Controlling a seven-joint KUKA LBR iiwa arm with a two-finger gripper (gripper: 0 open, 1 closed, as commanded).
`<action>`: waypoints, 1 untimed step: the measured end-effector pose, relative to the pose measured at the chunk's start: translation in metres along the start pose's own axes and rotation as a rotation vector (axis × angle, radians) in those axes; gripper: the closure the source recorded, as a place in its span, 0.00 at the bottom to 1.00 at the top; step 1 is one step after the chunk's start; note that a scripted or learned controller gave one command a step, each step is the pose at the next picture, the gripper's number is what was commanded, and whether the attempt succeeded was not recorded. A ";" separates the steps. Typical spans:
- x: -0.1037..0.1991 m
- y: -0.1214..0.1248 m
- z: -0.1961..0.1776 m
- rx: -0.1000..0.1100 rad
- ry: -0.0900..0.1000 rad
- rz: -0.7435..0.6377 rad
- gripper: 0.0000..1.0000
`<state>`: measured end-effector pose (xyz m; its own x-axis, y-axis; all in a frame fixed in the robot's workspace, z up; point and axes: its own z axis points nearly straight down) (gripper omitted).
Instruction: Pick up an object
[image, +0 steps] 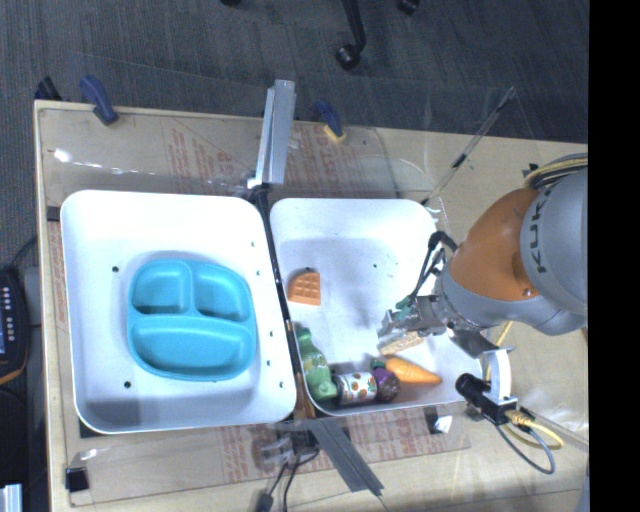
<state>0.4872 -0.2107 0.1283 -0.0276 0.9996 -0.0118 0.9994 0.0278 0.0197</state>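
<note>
Left of the carrot (412, 372), across the divider, a blue tray (190, 318) fills the left bin (90, 230). In the right bin (345, 225), a waffle (305, 287) lies up and left of the carrot, a green toy (315, 365) and a can (355, 387) just left of it along the bin's near wall. The carrot lies with its long axis roughly left-right, tip pointing right. The gripper (405, 328) hangs just above it, slightly left; whether the jaws are spread I cannot tell. The carrot looks the nearest pick, needing a short drop toward the near wall.
</note>
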 end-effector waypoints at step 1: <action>0.000 0.000 0.000 0.000 0.000 0.000 0.00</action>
<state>0.4872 -0.2106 0.1284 -0.0276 0.9995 -0.0119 0.9994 0.0279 0.0200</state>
